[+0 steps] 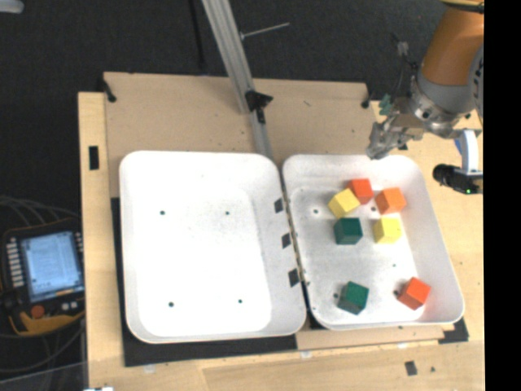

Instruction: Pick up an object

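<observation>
Seven small matte cubes lie in the right bin point(435, 251), while the gripper point(381, 147) hangs above its far rim.

Both bins are smooth white trays with rounded corners on a pale board counter point(163, 112); the left bin point(138, 218) sits beside. Clustered near the far end: two orange cubes point(361, 190) point(391, 199), two yellow cubes point(343, 204) point(387, 230) and a green cube point(348, 231). Nearer the front lie another green cube point(353, 297) and an orange-red cube point(413, 292). The arm point(452, 47) slants down from the right; whether the gripper is spread or closed cannot be told, and nothing shows between its tips.
</observation>
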You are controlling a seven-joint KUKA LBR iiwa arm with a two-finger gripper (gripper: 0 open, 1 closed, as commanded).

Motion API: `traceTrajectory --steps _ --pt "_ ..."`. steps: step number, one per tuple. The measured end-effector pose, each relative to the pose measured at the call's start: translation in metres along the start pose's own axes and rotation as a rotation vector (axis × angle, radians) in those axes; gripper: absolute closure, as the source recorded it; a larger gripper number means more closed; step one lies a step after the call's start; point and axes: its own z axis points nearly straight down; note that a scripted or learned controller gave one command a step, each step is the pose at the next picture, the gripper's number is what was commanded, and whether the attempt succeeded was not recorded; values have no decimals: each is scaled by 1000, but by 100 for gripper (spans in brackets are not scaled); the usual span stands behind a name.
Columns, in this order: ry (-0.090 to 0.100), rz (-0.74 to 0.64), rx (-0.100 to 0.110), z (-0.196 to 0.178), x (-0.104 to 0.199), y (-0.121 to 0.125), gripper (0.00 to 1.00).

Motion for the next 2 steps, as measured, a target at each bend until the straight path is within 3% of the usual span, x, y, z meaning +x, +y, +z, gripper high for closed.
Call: traceTrajectory --steps 1,2 --pt "0 -1 1 -41 -1 2 100" --pt "2 0 8 -43 50 -19 100"
